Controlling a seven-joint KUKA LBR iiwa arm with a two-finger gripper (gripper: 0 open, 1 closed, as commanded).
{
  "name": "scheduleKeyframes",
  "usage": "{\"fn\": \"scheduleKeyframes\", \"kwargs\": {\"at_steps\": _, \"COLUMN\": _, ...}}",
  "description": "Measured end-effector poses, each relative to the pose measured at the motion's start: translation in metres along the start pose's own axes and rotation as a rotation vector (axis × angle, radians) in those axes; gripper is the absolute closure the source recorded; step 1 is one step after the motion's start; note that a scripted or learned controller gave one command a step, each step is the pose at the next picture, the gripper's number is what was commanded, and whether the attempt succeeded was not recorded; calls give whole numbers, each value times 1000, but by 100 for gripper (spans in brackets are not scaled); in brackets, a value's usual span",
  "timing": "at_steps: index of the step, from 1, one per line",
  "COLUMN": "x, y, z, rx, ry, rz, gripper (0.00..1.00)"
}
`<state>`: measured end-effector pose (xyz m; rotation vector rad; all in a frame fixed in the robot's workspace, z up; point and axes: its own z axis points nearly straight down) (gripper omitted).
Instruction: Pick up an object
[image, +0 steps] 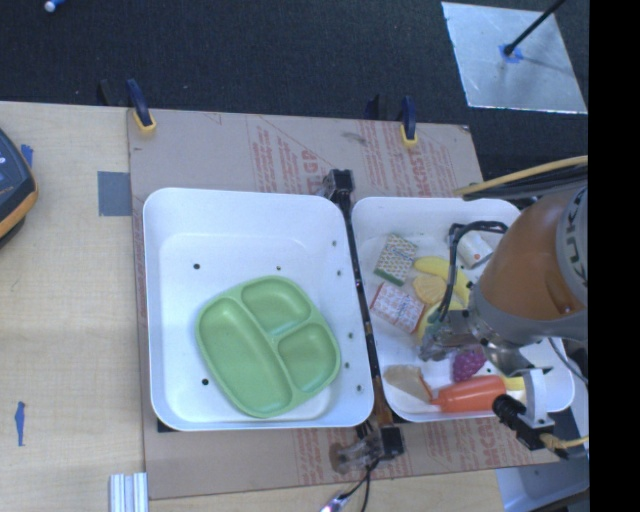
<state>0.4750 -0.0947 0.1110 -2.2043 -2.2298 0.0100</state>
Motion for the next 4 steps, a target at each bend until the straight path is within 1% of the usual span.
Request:
{"fn": "scheduleKeyframes", "kwargs": {"at_steps": 1, "x": 0, "y": 0, "z": 0, "rx": 0, "ry": 0, "rz": 0, "gripper": 0}}
{"fn": "scheduleKeyframes", "kwargs": {"at_steps": 2, "x": -32, "y": 70, "z": 19, "rx": -6, "ry": 0, "rz": 7, "gripper": 0}}
{"fn": "scheduleKeyframes", "kwargs": {"at_steps": 3, "x": -32, "y": 70, "z": 9, "rx": -4, "ry": 1, "rz": 4, "gripper": 100}}
{"fn": "scheduleKeyframes", "kwargs": {"at_steps": 4, "x": 26, "y": 75, "z": -82, "rx": -8, "ry": 1, "rz": 6, "gripper": 100}}
